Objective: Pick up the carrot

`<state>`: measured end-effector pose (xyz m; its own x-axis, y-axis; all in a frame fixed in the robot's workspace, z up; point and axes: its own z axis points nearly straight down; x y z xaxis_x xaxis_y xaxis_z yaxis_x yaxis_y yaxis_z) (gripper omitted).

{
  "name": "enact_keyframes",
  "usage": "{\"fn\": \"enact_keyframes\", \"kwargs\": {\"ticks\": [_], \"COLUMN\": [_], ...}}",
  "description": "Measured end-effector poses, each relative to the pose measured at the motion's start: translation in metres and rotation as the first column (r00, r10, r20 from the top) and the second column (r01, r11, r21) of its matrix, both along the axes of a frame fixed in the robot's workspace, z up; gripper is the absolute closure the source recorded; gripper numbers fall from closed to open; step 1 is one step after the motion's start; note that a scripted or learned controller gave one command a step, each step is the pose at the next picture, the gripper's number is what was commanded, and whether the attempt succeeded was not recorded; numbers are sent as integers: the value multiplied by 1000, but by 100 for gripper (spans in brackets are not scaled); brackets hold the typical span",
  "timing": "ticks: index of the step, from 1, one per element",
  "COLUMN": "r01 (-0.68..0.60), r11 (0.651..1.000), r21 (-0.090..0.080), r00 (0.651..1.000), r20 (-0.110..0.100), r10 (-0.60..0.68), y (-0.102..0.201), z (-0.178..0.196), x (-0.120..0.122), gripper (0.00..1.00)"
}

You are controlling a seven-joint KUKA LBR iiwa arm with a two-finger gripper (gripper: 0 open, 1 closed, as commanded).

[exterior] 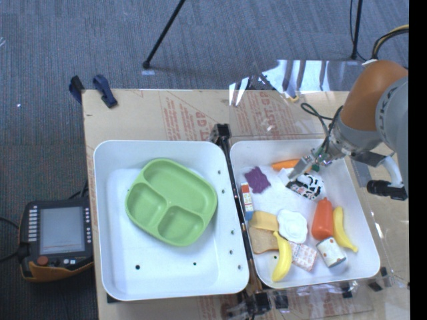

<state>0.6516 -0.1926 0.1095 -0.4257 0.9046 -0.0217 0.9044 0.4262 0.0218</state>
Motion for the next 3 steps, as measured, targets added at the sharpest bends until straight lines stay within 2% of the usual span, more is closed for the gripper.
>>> {"fn": "enact_keyframes", "kwargs": {"ticks": [1, 2, 3], "r01": [507, 816, 883], "r11": [862, 577, 469], "r21": [19, 28, 19], "r00": [862, 578, 469], "r20": [0, -13, -26], "r10": [-507, -816, -883], "y": [28, -1, 31], "z": [-4, -9, -16], "x": [2, 2, -8], "gripper": [0, 0, 0]}}
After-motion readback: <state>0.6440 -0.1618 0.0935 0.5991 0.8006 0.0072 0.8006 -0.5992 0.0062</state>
